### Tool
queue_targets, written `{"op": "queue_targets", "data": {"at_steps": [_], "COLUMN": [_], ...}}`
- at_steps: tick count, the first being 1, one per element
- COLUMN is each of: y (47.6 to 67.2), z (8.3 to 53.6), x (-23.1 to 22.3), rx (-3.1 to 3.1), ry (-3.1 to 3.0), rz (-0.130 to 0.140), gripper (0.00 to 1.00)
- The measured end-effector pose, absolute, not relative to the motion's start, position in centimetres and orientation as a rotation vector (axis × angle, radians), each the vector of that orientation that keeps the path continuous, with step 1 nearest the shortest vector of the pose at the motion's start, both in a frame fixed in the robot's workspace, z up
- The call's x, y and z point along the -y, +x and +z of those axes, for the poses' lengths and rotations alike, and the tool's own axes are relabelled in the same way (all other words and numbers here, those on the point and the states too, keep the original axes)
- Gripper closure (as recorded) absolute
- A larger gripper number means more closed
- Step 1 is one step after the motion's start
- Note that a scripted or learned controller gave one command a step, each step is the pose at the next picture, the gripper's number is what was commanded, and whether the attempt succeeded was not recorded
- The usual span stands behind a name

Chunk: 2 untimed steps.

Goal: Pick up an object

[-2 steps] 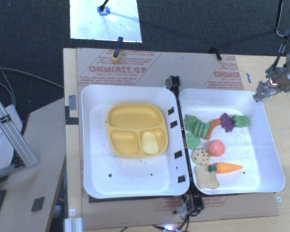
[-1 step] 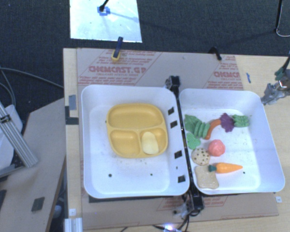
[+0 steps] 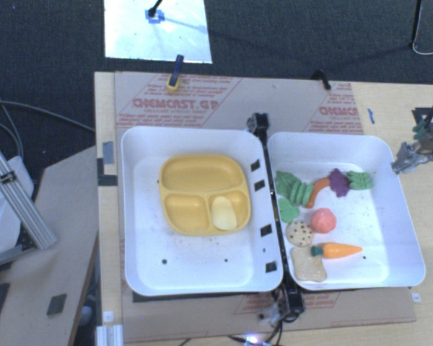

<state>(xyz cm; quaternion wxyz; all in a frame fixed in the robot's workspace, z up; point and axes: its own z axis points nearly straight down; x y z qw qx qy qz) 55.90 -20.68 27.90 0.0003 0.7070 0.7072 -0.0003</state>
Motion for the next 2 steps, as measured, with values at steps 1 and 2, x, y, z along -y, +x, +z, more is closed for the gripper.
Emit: {"op": "queue_targets", "data": {"at_steps": [1, 2], "y": [55.4, 50.1], "z": [29.6, 27.0], "x": [18.2, 20.8], "rx": [-2.226, -2.219], "ry": [2.213, 2.226], "rz": [0.004, -0.002], "gripper": [1.00, 1.00]}}
